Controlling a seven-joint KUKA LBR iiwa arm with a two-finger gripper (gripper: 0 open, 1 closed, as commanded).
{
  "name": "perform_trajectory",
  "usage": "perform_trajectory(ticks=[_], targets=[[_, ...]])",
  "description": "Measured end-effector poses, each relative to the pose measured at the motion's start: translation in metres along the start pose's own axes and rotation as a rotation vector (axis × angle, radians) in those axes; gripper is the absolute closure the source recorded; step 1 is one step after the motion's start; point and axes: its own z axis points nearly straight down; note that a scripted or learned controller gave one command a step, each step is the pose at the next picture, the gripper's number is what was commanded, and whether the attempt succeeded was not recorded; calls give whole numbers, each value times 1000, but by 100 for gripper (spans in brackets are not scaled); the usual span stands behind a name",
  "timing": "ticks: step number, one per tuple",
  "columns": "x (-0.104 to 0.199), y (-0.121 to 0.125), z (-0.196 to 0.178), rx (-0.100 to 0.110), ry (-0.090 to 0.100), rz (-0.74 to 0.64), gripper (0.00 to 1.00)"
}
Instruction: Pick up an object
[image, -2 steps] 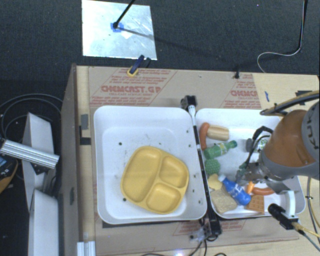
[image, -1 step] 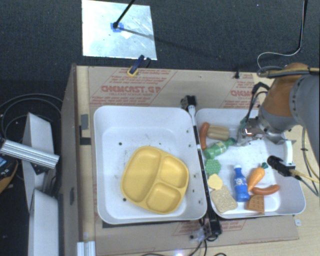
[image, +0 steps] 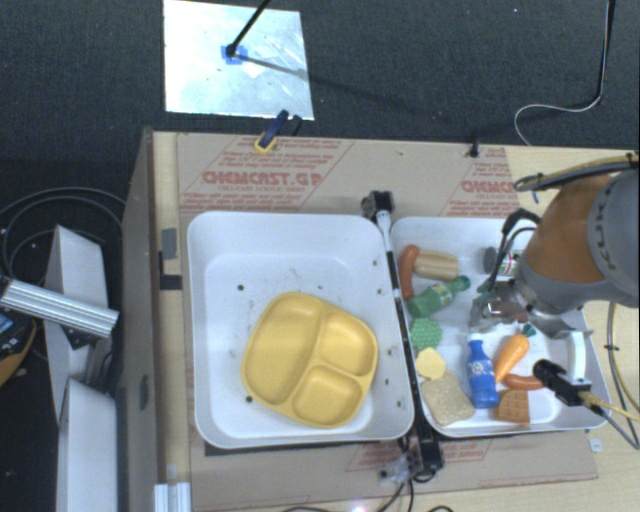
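Observation:
The right bin (image: 455, 232) holds several toy foods. A red sausage (image: 407, 270) and a tan roll (image: 436, 265) lie at its back, with a green bottle (image: 437, 297) just in front of them. Nearer the front are a blue bottle (image: 480, 372), an orange carrot (image: 512, 351), a bread slice (image: 448, 399) and a brown waffle (image: 513, 407). My gripper (image: 489, 308) hangs low over the middle of this bin, between the green bottle and the carrot. Nothing shows between it and the bin floor.
In the left bin (image: 215, 260) lies a yellow divided plate (image: 310, 357). A green leafy piece (image: 426, 331), a yellow wedge (image: 431, 364) and a second sausage (image: 522, 381) also lie in the right bin. The arm's orange band (image: 565, 235) rises over its right side.

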Motion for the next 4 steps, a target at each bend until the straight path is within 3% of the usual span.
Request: perform_trajectory(ticks=[1, 2, 3, 4], targets=[[-13, -44, 0, -1, -1, 1, 0], [-25, -64, -140, -6, -3, -1, 0], [-42, -18, -10, 2, 1, -1, 0], [-67, -60, 0, -2, -2, 1, 0]])
